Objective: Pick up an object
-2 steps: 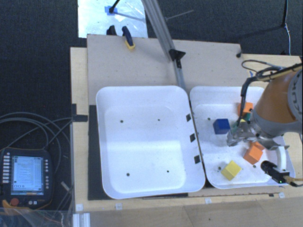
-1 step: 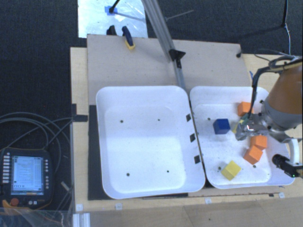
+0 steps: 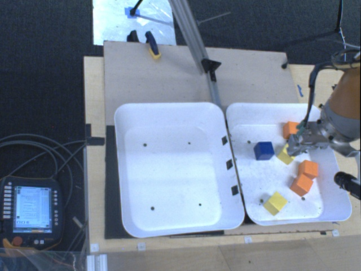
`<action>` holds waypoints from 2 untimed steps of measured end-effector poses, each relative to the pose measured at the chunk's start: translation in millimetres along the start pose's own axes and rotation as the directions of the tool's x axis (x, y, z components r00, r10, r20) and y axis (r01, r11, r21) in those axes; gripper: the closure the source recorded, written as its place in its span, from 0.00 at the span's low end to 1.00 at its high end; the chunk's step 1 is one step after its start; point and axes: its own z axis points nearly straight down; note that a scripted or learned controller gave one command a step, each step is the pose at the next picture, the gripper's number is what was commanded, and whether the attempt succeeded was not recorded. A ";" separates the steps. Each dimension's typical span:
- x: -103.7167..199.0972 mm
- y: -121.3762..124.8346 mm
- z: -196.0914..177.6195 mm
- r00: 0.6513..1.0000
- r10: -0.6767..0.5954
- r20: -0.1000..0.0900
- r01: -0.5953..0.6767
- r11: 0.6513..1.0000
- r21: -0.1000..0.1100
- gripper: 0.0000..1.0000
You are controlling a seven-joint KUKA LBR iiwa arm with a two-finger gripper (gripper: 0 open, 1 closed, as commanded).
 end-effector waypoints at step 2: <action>43.8 25.8 -52.1 1.000 -0.004 -0.002 0.004 1.000 0.004 1.00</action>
